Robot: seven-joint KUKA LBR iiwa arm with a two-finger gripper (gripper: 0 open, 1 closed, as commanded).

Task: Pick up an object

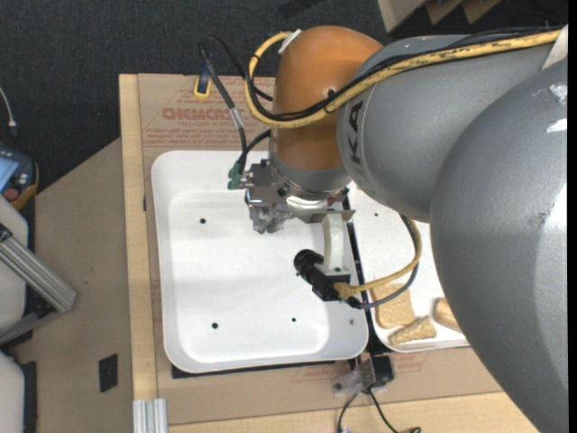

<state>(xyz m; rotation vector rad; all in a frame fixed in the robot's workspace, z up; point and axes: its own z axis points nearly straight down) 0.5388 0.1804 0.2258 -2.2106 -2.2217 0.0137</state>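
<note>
Here, red "CHEMCAS…" lettering [194, 114] marks the cardboard behind the left bin [180, 314]; the gripper's [263, 222] opening can't be told.

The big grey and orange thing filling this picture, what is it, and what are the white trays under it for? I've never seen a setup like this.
That is a robot arm, grey with an orange band above its wrist, reaching in from the right. One fixed camera above the bench looks down on it at a slant. At the arm's tip is a small metal gripper for picking things up, hanging over the left white bin. I cannot tell whether anything is between its fingers. The right white bin is mostly hidden by the arm; some tan objects lie in it. Both bins rest on a brown cardboard sheet. Yellow and black cables run along the arm.
</note>
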